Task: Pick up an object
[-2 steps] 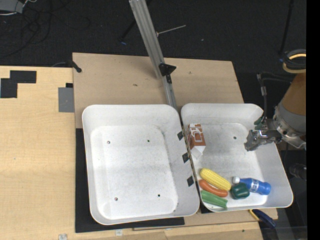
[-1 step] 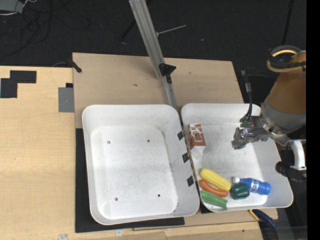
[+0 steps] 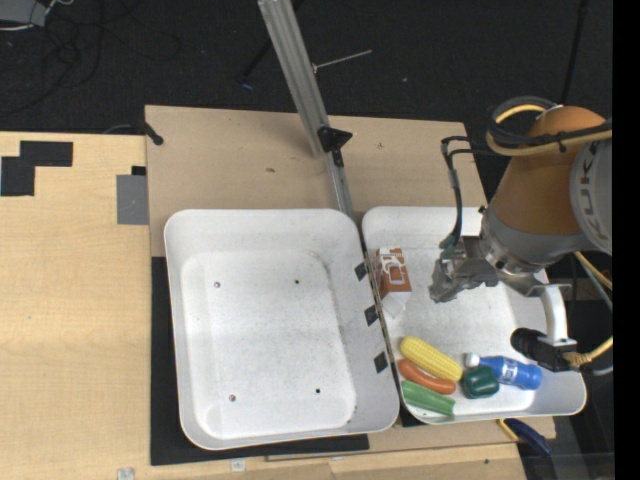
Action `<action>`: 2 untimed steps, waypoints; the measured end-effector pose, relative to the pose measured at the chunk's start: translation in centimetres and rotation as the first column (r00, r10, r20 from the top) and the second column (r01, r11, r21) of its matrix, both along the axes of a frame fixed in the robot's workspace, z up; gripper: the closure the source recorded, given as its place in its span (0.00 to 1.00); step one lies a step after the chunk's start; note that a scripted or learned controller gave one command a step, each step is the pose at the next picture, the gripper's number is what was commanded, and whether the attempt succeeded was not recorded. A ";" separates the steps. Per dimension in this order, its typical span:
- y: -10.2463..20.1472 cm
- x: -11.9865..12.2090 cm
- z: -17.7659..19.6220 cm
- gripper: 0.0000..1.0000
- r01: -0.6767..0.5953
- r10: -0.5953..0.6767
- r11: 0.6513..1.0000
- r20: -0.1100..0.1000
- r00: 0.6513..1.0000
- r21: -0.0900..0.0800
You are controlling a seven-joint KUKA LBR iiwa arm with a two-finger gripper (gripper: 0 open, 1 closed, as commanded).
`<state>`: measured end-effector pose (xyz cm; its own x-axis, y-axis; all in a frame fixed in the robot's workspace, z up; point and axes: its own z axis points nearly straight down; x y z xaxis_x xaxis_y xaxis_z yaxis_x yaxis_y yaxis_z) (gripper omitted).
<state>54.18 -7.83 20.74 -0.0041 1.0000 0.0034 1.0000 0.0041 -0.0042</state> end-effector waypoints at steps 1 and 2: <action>5.2 -0.6 -0.5 1.00 0.000 0.000 1.000 -0.001 1.000 -0.001; 10.3 -1.7 0.8 1.00 0.000 0.000 1.000 0.001 1.000 -0.001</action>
<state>52.44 2.51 21.56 -0.0045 1.0000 0.0028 1.0000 0.0046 -0.0034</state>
